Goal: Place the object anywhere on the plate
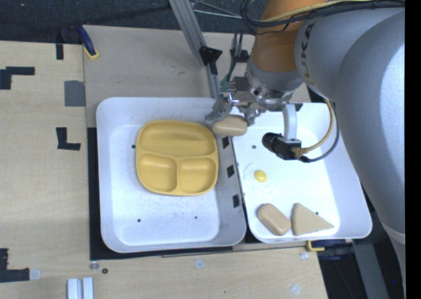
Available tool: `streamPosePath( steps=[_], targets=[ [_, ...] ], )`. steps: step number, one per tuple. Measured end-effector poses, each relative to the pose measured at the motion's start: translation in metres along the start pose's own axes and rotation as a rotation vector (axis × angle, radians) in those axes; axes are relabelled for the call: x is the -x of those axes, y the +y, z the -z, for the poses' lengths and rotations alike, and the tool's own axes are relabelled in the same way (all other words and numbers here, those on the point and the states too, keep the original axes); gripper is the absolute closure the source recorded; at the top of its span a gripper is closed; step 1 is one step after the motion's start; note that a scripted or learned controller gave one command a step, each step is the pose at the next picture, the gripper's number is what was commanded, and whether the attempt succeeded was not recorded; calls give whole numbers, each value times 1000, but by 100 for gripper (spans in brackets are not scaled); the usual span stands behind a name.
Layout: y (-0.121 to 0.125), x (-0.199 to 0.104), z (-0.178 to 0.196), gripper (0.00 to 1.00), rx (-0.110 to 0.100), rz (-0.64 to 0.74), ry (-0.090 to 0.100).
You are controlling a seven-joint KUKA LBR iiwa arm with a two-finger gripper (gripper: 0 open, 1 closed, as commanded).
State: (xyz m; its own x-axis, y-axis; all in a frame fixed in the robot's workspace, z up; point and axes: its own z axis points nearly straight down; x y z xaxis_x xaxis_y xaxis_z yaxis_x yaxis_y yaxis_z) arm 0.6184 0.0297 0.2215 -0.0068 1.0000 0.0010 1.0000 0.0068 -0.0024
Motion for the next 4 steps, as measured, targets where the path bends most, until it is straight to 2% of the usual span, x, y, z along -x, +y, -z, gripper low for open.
streamPosePath(
  steps=[2, 3, 4],
  targets=[
    [13, -98, -13, 100, 1, -1, 0],
    [29, -146, -15, 100, 1, -1, 1],
    [49, -190, 2, 100, 3, -1, 1]
  ],
)
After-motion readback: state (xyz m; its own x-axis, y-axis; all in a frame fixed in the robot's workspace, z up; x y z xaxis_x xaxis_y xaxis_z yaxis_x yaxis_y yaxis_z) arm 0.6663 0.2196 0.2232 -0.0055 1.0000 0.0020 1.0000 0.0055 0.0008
